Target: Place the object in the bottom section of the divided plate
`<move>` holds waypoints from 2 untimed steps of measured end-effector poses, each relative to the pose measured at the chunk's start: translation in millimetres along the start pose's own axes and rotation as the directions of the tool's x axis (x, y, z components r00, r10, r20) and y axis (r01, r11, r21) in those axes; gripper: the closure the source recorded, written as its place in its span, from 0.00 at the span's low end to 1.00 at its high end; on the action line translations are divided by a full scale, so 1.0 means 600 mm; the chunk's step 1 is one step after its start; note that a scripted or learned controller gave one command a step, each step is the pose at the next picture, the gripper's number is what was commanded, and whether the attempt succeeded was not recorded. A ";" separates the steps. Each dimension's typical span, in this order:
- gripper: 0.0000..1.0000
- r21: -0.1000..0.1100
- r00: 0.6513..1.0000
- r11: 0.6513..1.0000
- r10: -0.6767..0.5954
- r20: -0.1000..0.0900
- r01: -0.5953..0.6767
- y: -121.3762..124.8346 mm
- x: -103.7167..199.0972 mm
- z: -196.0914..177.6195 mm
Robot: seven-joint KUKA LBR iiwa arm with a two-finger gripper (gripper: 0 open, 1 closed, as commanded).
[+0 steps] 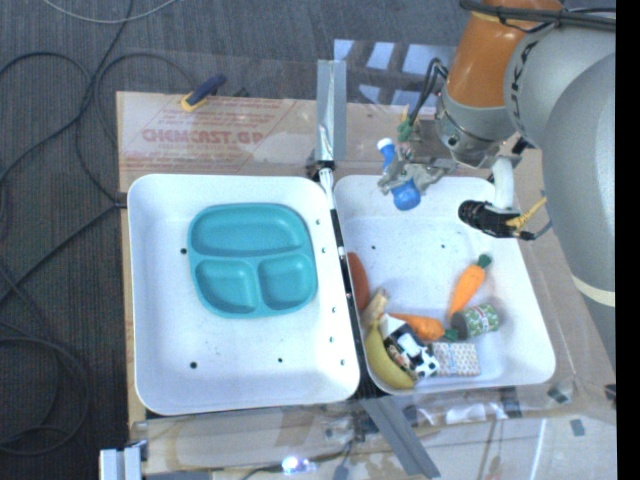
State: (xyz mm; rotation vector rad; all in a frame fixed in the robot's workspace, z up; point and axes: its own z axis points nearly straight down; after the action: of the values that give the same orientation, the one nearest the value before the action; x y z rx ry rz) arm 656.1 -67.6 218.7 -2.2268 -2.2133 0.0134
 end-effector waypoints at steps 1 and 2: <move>1.00 0.000 0.999 0.999 0.043 0.000 -0.043 0.020 0.102 0.063; 1.00 -0.001 1.000 1.000 0.021 0.000 -0.021 -0.054 0.051 -0.128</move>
State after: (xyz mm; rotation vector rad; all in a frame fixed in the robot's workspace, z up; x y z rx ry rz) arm 624.7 -36.2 295.5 -2.2506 -2.1903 0.0122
